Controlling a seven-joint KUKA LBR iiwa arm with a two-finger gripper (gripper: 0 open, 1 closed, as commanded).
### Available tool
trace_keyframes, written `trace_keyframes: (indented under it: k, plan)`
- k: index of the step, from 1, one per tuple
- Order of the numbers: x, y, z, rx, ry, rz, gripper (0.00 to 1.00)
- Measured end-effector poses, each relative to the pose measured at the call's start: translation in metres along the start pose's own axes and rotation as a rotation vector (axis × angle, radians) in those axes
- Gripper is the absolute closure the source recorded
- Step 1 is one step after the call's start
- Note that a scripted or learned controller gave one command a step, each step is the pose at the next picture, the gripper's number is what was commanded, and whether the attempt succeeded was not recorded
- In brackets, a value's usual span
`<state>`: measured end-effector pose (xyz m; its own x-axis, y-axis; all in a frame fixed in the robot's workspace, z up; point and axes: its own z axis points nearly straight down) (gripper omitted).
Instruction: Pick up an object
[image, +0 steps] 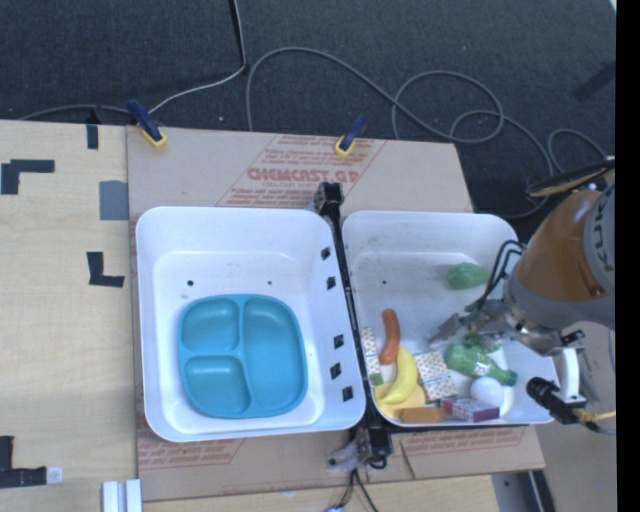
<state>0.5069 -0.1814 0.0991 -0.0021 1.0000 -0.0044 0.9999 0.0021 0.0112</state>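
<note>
- Cardboard covered the surface (400, 175) under both bins.
- My gripper (462, 330) hung low above the green bottle (478, 362), aiming to grasp; whether open or closed, I couldn't tell.

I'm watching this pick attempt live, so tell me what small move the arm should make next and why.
Probably a short drop straight down. The gripper hangs low in the right bin, just above the green bottle lying beside the white egg. I see nothing between its fingers, so lowering around the bottle seems the likeliest step.
</note>
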Motion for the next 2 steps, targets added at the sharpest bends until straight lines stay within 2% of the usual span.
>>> trace_keyframes:
  k: [1, 2]
  plan:
    - [-0.009, -0.011, 0.007, -0.013, -0.001, -0.002, 0.00]
    - [-0.014, -0.010, -0.005, -0.020, -0.013, 0.001, 1.00]
